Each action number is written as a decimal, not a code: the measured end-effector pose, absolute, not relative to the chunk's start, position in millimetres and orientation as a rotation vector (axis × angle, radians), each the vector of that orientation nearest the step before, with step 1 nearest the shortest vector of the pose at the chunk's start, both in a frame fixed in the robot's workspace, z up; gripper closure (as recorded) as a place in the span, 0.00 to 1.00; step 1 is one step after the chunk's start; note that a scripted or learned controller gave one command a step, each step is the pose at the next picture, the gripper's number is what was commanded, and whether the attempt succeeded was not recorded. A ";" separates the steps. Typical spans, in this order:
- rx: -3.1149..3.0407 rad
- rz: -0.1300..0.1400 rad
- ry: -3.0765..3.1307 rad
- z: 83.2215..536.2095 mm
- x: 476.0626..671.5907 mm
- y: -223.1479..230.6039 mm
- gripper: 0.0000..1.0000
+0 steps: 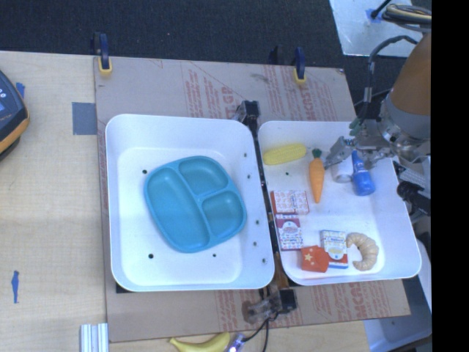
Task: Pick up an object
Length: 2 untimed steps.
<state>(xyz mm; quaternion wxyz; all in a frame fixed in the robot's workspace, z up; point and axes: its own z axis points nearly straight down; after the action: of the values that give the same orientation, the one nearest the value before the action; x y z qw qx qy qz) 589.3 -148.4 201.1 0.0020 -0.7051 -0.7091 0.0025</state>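
My gripper (360, 155) hangs over the back right part of the right bin (392, 218), its jaws spread wide and open. A blue bottle (363, 180) lies just below and between them; I cannot see a grip on it. A small grey-white cup (341, 171) sits right beside the left jaw. To the left lie an orange carrot (316, 180) and a yellow corn cob (284, 153). Nearer the front are a pink box (289, 201), a red-and-white box (290, 232), a red box (314, 259), a small white box (333, 241) and a tan shrimp-shaped toy (365, 249).
The left bin (128, 149) holds a blue divided plate (195, 202). A ridge with clips (261, 196) separates the two bins. A banana (201, 342) lies off the bench front, and a dark device (10, 113) sits at the far left.
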 end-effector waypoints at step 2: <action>-2.211 0.009 -2.227 102.0 630.1 -117.1 1.00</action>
<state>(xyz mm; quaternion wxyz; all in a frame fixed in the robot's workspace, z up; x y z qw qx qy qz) 630.1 -117.1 102.0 0.0017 -0.7044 -0.7098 0.0030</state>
